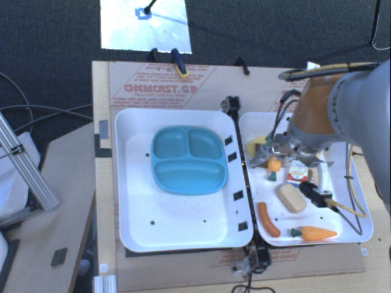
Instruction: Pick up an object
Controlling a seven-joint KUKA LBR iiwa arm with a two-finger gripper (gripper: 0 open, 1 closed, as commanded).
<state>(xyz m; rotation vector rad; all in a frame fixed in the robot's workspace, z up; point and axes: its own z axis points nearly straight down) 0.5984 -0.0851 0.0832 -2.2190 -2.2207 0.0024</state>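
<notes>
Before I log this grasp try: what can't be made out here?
- Gripper: fingers blurred and partly under the wrist, so any grip is unclear.
- Yellow item: partly hidden by the gripper.
- Carton: label too small to read.
- Right bin: far corner covered by the arm.

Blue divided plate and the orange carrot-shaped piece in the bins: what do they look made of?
Blue divided plate: likely moulded plastic, matte, with one even colour and soft rounded ridges. Orange carrot-shaped piece: probably toy plastic or rubber; smooth, uniform colour, green tip. Neither is certain.

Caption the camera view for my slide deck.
End effector low in right bin among toy food; blue plate in left bin.
</notes>
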